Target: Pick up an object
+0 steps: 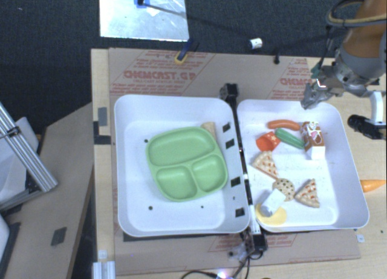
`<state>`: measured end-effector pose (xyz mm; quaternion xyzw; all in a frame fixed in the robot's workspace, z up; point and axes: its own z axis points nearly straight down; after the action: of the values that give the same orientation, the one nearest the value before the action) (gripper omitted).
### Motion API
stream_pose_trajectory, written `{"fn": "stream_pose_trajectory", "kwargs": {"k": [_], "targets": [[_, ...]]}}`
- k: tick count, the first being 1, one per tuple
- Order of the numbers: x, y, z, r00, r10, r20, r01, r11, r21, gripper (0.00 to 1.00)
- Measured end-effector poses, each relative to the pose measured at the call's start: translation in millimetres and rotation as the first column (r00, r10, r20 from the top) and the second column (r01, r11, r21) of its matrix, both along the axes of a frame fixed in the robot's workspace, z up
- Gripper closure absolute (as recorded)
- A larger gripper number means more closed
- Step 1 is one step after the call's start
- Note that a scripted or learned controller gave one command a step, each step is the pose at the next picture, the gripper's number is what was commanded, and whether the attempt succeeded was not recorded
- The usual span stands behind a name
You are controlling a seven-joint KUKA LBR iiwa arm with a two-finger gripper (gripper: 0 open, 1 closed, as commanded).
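The right bin point(347, 169) holds several toy foods: a sausage point(283, 124), a green pepper point(291, 138), a red piece point(267, 142), a cake slice point(313, 138), two pizza slices point(265, 164) point(308, 193), a cookie point(283, 187), a white block point(272, 201) and a yellow piece point(273, 216). My gripper point(313, 95) hangs over the bin's far rim, above and right of the sausage. Nothing is seen between its fingers.
The left bin point(130, 150) carries a green divided tray point(184, 164) with a tan piece point(209, 129) at its far edge. An orange carrot point(373, 184) lies on the bench right of the right bin. A black clip bar point(237, 150) joins the bins.
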<state>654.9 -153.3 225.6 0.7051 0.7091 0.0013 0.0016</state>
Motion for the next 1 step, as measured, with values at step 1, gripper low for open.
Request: {"fn": "stream_pose_trajectory", "kwargs": {"k": [1], "targets": [[-15.2,56.9,9.3,1.0,0.004,-0.003,-0.004,1.0,0.002,1.0]]}}
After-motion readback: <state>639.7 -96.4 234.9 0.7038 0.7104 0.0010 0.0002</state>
